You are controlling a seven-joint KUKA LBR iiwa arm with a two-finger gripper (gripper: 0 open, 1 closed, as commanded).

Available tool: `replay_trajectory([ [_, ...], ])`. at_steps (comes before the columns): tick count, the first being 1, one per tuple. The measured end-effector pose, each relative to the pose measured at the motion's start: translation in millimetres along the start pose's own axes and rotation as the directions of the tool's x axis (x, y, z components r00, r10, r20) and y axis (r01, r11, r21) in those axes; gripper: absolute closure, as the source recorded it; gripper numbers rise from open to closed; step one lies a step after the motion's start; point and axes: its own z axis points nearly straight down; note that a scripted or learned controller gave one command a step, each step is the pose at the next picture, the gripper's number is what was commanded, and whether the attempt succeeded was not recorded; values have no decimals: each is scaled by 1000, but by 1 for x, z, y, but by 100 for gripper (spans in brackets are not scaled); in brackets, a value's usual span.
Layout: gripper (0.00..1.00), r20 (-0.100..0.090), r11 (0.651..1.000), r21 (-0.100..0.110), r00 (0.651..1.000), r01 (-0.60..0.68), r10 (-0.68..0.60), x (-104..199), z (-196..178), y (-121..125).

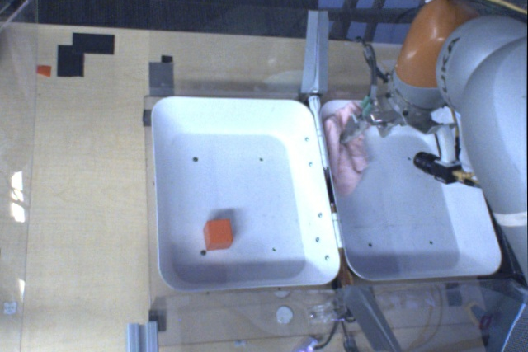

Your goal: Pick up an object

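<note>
A pink cloth [345, 151] lies crumpled against the left wall of the right bin [429, 260], near its far corner. My gripper [358, 126] is down at the cloth's upper part, touching or just above it; the cloth still rests on the bin floor. An orange cube [219, 234] sits on the floor of the left bin [173, 177], toward its near left corner, far from the gripper.
The grey arm with its orange band [433, 33] comes in over the right bin's far right side. A grey divider post [313, 53] stands behind the gap between the bins. Black and orange markers [78, 53] lie on the bench at far left.
</note>
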Motion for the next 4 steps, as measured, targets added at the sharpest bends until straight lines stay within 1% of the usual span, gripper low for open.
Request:
replay_trajectory([
  [1, 0, 4, 976, -11, 976, 218, -218, -3, -2, -47],
  [2, 0, 0, 1000, 2, 1000, 25, -25, 4, 0, 0],
  [3, 0, -1, 1000, -5, 1000, -20, 20, 17, -83, -38],
  [4, 0, 1, 997, -12, 997, 77, -77, 18, -2, -32],
])
